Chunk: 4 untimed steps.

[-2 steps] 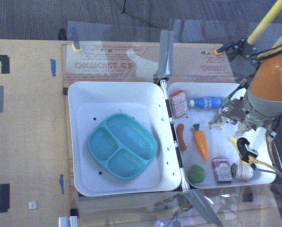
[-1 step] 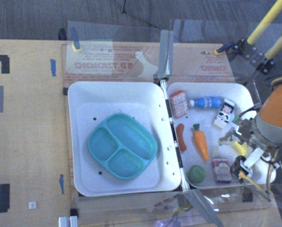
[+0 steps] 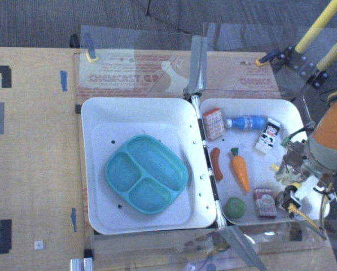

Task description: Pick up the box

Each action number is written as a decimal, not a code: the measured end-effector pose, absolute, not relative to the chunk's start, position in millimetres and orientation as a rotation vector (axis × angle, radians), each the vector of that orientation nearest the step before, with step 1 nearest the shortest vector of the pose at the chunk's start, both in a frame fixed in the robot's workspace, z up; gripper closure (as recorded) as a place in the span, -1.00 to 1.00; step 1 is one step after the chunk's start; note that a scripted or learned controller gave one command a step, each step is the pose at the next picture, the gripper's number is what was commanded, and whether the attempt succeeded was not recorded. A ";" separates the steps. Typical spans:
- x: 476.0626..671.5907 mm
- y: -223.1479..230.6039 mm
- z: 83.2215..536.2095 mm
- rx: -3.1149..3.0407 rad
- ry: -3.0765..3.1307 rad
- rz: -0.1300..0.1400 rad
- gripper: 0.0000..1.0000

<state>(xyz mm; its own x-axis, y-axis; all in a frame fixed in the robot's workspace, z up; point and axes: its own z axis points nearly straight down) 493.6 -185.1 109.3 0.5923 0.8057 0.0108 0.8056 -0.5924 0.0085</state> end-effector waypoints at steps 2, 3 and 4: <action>548.3 -94.2 234.7 3.098 0.530 -0.002 1.00; 552.8 -86.2 245.8 3.109 0.454 -0.004 1.00; 552.8 -85.5 245.7 3.110 0.454 -0.005 -1.00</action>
